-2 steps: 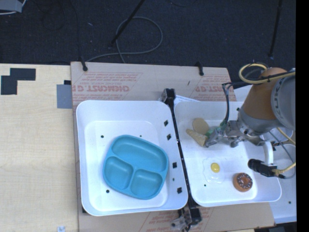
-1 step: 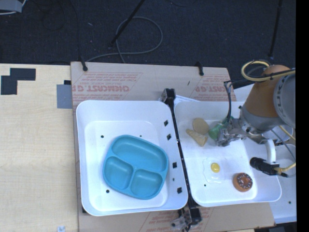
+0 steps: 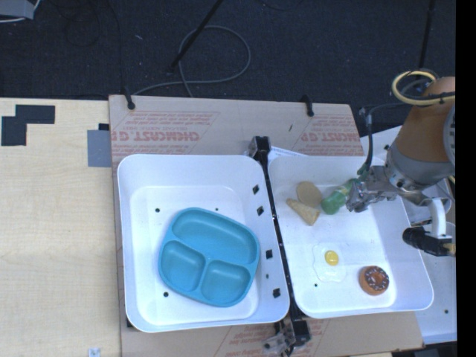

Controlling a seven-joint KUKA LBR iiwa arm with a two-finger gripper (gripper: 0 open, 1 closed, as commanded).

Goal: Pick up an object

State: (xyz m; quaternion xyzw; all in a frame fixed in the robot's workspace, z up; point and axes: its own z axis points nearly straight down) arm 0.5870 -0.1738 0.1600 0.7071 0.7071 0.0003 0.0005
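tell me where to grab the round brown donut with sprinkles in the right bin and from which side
Grip the round brown donut with sprinkles across its outer rim, coming straight down from above. It lies flat on the floor of the right white bin, near the front right corner, apart from the fried egg toy, so opposite edges look free for the fingers.

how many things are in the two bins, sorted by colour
blue: 1, the divided plate in the left bin
tan: 2, two pieces in the right bin
green: 1, the green item by the gripper
white and yellow: 1, the fried egg
brown: 1, the donut
total: 6
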